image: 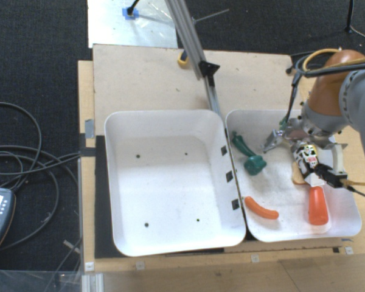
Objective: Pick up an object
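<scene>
- Landmark: the right bin point(350, 227), one of two shallow white bins set side by side on the bench point(146, 78). All positions below are given relative to it.
- The left bin point(118, 163) is butted against the right bin's left wall.
- The arm point(353, 96) is seen entering over the right bin's far right corner, with its orange band point(334, 84) above the bin's upper rim.
- The gripper point(275, 140) is positioned over the upper middle of the right bin's floor, pointed toward the bin's left wall. The metal fingers appear slightly parted with nothing seen between them, though the view is too small for certainty.
- A green hammer-shaped toy point(248, 156) is located in the right bin's upper left. Its long axis is laid diagonally, the handle toward the far left corner, the head toward the bin's centre.
- An orange carrot-shaped item point(261, 208) is located near the right bin's lower left, its long axis running left to right with a slight downward slope.
- A red-orange cylinder point(317, 205) is located toward the right bin's lower right, its long axis running near to far.
- A black-and-white item point(306, 157) is located just beneath the wrist, right of the bin's centre; its identity cannot be determined.
</scene>
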`<state>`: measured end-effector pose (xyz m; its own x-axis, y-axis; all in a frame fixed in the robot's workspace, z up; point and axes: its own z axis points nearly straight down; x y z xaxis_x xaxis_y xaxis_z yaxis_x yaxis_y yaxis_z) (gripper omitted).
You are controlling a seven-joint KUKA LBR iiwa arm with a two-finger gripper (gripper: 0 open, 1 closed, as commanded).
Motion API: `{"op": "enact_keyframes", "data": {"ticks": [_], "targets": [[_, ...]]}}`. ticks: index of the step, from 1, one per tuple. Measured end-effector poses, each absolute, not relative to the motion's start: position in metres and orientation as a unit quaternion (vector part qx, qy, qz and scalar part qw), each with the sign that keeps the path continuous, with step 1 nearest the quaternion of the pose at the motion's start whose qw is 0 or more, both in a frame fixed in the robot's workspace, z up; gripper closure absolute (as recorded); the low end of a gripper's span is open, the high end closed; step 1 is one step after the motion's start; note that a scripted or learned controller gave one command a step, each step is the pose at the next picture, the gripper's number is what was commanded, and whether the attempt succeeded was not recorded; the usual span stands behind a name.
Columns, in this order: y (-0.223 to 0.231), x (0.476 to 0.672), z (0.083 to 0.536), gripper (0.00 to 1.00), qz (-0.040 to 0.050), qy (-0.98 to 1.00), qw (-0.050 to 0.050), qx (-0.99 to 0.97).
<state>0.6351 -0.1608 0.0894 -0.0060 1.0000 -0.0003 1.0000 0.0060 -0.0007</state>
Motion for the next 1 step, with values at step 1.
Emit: {"op": "enact_keyframes", "data": {"ticks": [1], "targets": [[-0.1611, 0.6366, 0.1027, 1.00, -0.0013, -0.710, -0.002, -0.704]]}}
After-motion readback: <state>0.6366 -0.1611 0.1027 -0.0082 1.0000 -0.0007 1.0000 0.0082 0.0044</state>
